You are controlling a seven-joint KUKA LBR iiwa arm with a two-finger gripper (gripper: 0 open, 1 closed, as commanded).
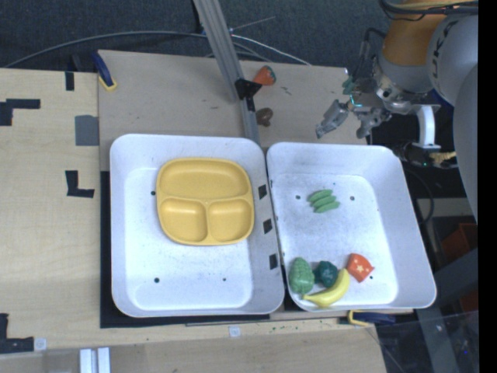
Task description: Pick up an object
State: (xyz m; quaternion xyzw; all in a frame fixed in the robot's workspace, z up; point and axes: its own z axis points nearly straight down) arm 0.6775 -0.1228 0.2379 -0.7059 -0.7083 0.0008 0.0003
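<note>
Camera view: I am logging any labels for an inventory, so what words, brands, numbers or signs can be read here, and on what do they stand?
None: no readable text, number or brand mark.
The yellow tray in the left bin is plain.
The toy food in the right bin carries no print.
Black tape pieces on the bench are shapes, not letters.

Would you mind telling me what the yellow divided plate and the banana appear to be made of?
The yellow divided plate looks like moulded plastic with a matte finish: uniform colour, soft rounded compartment ridges. The banana seems a plastic toy, smooth and evenly yellow with a slight sheen, though its small size leaves this uncertain.
</note>
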